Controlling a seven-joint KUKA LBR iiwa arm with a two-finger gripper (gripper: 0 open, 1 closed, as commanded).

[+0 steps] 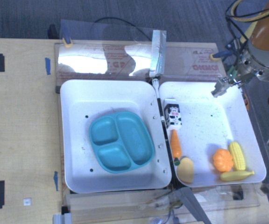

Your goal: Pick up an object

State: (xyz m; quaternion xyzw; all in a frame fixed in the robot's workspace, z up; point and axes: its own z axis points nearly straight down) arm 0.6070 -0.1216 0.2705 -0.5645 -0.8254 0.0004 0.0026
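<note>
The metal two-finger gripper (220, 88), grasp state impossible to tell, hovers over the right white bin's (204, 120) far edge, well apart from the orange toy pumpkin (222, 159), presumably pre-pick.

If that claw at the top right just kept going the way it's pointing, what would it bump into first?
Most likely the bare white floor of the right bin. The gripper points down and leftward over the bin's upper right corner, with no toy beneath it. The cow-patterned block lies further along that line, though depth is hard to judge.

1. Both bins (109, 90) are white.
2. The divided plate (120, 141) is teal.
3. The carrot (175, 145) and pumpkin (222, 159) are orange.
4. The corn (237, 155) and banana (236, 175) are yellow.
5. The worktop (20, 125) is pale wood.
</note>
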